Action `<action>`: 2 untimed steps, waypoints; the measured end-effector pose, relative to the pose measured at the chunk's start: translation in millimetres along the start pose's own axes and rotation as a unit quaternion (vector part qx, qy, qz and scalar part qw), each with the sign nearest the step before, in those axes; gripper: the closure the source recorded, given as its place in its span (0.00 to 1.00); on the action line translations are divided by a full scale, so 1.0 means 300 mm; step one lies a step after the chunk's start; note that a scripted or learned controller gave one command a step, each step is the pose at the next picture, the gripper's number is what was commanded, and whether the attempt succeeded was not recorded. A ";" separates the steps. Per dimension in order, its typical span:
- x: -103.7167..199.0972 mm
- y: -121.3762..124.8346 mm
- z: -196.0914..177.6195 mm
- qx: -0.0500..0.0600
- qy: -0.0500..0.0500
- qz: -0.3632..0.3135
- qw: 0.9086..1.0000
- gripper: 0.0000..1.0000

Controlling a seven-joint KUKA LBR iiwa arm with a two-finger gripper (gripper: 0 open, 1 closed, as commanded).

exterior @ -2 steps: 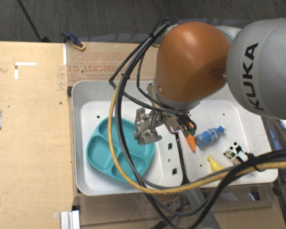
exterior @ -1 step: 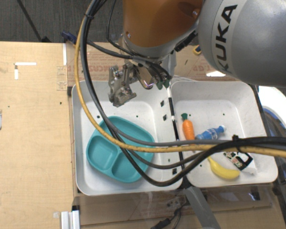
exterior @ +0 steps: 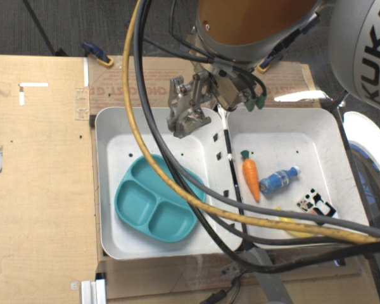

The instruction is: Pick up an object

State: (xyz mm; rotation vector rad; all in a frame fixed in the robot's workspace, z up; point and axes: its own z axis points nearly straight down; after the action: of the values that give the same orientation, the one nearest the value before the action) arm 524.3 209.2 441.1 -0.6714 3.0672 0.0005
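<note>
Presently the jaws (exterior: 189, 120) hang over the left bin (exterior: 109, 170), near its upper right corner, beside the divider between the two bins. Whether they are open or closed cannot be told; nothing is seen held in them. The arm (exterior: 253, 11), with its orange band, enters from twelve to one o'clock, and cables (exterior: 177, 182), one yellow and several black, loop across both bins.

A teal divided plate (exterior: 153, 201) lies in the left bin, at about seven o'clock from the jaws, well apart from them. In the right bin (exterior: 323, 125) a toy carrot (exterior: 251, 177) lies near the divider, green top toward twelve o'clock. Just beside it at three o'clock lies a small blue bottle (exterior: 278, 180), tilted. At four o'clock from the bottle sits a black-and-white object (exterior: 315, 203), partly hidden by cable. The bins rest on a tan counter (exterior: 38, 170).
</note>
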 end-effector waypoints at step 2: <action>0.042 -0.192 0.229 0.000 0.000 -0.009 1.000 1.00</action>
State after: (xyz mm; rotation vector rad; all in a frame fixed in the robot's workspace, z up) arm 537.1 151.7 372.3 -0.7003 3.0609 0.0005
